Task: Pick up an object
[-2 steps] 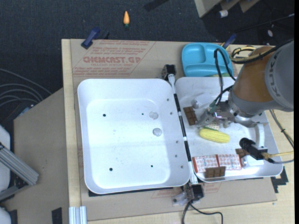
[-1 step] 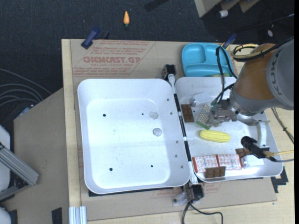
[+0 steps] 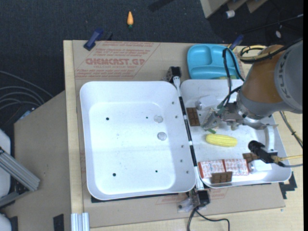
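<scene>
- The gripper [image 3: 217,120] is down inside the right bin [image 3: 204,91], near the middle of its far half, with the grey and orange arm [image 3: 264,88] reaching in over the counter's right edge.
- Whether it is open or closed cannot be told here; its tip is a tangle of grey metal seen from above, and nothing can be made out held in it.
- The nearest candidate is a yellow corn cob [image 3: 221,140], lying flat just on the near side of the gripper, apart from it as far as can be judged.
- A brown block [image 3: 193,117] sits against the bin's left wall, beside the gripper.
- A red-and-white packet [image 3: 224,166] lies along the bin's near edge, with a dark brown piece [image 3: 221,178] at its near side.
- The left bin [image 3: 125,143] carries two small grey discs [image 3: 160,128] near its right wall, well apart from the gripper.
- Progress, as a judgement: the approach into the bin is done, but no object is lifted. Closing on something, most likely the corn cob, and raising it clear are left.
</scene>
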You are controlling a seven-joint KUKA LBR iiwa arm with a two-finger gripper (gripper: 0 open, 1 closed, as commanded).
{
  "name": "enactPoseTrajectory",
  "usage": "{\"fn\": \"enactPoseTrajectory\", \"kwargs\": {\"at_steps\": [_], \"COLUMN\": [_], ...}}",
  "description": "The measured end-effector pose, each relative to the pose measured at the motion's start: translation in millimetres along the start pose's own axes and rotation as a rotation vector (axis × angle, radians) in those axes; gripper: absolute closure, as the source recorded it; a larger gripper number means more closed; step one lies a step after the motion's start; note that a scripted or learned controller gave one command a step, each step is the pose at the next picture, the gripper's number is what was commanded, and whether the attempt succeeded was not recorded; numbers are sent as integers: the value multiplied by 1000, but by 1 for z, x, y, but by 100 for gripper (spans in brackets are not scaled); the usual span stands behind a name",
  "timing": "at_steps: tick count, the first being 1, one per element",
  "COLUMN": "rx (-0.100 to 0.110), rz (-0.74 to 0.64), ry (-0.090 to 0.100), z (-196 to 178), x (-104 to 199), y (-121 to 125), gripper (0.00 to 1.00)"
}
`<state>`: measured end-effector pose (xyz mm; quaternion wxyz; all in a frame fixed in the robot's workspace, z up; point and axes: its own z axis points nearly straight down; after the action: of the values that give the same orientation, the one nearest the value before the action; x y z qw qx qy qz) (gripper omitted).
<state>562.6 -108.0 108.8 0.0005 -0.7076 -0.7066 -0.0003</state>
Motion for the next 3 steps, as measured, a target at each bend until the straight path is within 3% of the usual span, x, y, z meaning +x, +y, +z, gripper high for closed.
{"fn": "enactPoseTrajectory", "kwargs": {"at_steps": [1, 2, 3], "rx": [4, 2, 2], "rz": [-1, 0, 0], "ry": [1, 1, 1], "z": [25, 15, 15], "x": [16, 16, 16], "y": [-1, -1, -1], "gripper": [0, 100, 0]}}
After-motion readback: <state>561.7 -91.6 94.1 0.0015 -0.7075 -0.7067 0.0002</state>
